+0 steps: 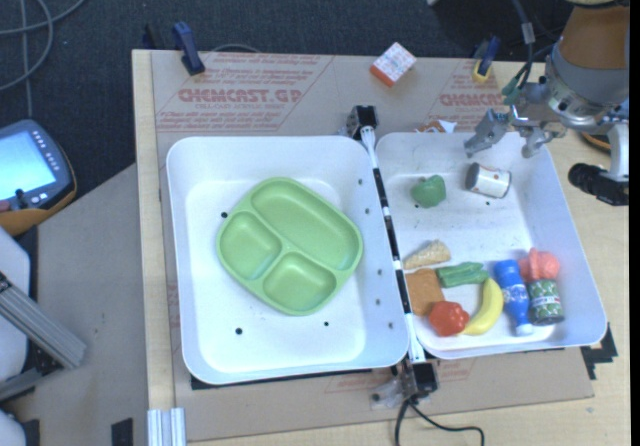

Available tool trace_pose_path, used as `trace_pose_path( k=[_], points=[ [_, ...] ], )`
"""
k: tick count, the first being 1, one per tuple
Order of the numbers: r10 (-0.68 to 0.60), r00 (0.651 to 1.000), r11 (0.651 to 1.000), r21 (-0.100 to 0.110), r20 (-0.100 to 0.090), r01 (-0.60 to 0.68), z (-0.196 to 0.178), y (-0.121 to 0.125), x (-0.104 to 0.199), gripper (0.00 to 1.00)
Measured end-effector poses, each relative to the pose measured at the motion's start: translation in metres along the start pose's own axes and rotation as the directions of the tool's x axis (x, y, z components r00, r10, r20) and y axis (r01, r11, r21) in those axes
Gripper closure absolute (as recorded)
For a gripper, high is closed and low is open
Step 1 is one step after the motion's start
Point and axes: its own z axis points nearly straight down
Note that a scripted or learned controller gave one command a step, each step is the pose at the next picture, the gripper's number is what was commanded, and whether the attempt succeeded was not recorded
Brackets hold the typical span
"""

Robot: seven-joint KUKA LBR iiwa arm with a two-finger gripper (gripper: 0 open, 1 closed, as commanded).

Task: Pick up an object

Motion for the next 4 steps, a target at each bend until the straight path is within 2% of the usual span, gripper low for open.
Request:
trace_pose_path(
  k=[1,2,3,4],
  points=[
    [0.001,1.0,1.0,0.003,0.0,-0.001,0.101,0.026,-0.035,0.0],
    [0.0,1.0,1.0,-0.003,0.002,0.0,0.085,0.027,-0.034,1.0],
    [-0.001,1.0,1.0,-0.002,0.002,0.001,0.085,0.027,-0.033,0.0],
    [0.001,1.0,1.0,-0.001,-0.012,-0.001,0.13,-0.017,-0.072,0.0]
  ],
)
